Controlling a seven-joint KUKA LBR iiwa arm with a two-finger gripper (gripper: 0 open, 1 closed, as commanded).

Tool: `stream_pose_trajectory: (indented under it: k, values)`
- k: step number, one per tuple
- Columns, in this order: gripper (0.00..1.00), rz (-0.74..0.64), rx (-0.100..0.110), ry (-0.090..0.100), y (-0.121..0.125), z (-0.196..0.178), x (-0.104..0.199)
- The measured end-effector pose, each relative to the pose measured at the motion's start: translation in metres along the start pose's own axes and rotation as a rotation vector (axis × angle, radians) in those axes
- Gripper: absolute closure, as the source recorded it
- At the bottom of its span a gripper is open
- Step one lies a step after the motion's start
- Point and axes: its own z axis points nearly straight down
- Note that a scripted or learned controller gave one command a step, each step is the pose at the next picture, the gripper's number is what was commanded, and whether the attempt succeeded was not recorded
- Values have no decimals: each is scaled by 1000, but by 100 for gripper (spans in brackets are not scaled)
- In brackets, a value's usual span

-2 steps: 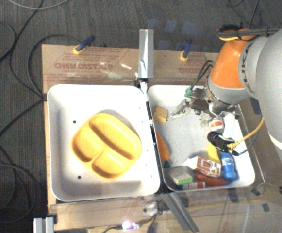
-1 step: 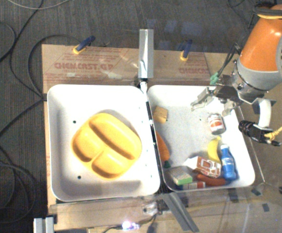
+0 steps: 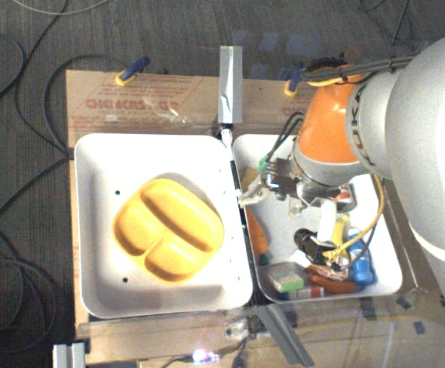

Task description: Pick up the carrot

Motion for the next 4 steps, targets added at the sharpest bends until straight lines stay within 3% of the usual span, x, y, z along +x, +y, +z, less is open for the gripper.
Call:
stream_pose_trajectory:
  k: [1,2,3,4]
  values:
    - [0,85,-2,-3,2,-34,53]
    - [0,-152,-2,-4,-1,-41,86]
    - [0,-173,1,-2,-50,29,145]
    - [0,38,-8,-2,-14,91,207]
